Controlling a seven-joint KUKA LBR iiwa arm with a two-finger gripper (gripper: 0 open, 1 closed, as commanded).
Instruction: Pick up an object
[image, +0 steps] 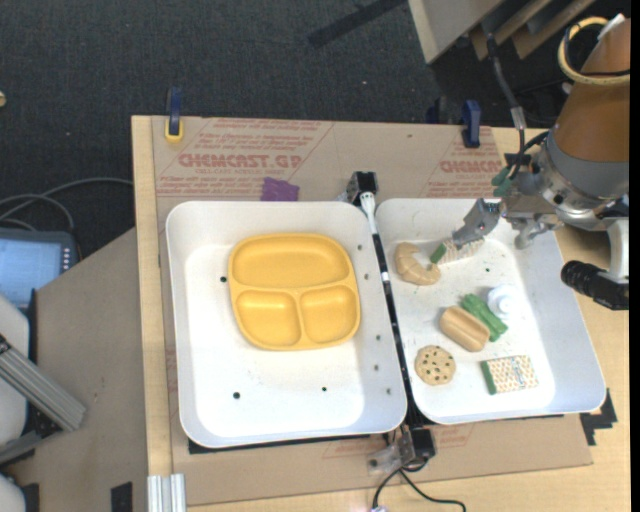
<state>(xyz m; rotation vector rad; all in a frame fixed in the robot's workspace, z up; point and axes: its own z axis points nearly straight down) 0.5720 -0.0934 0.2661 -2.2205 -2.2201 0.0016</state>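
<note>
The right bin (560, 395) holds several small objects. A tan bread-like lump (413, 264) lies at its upper left. A hot-dog bun (464, 328) with a green piece (487, 316) beside it sits in the middle, next to a small white bottle (498, 298). A round cookie (434, 365) and a green-and-white packet (511, 374) lie nearer the front. My gripper (457, 248) reaches in slanting from the upper right, its tip low over the bin and just right of the tan lump. A small green bit (437, 255) shows at the tip.
The left bin (200, 330) carries a yellow divided plate (294, 290). A black clamp (362, 186) sits at the back between the bins. The arm's orange-banded body (592, 110) hangs over the bench's back right corner.
</note>
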